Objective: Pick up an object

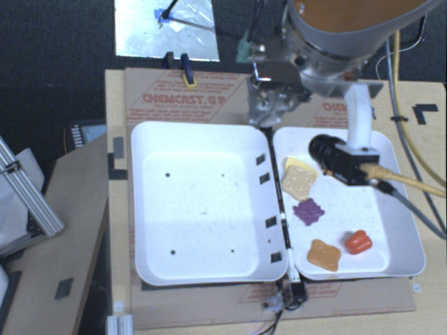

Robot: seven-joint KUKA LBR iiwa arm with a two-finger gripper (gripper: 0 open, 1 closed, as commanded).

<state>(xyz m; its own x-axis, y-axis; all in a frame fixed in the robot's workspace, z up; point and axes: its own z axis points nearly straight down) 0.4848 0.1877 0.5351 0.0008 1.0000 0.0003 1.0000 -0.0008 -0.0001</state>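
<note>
Four small items are seen lying apart in the right bin (394, 204). The yellow cracker (300, 179) is laid flat by the inner wall, long axis run far-to-near with a slight tilt. The purple lump (308, 211) is placed just nearer; no clear long axis can be told. The orange piece (324, 255) is laid by the near wall, long axis across the bin. The roundish red piece (359, 241) is set beside it. The gripper (269, 114) is held over the far rim where the left bin (195, 201) meets the right, well apart from the items; whether it is open or closed cannot be told.
</note>
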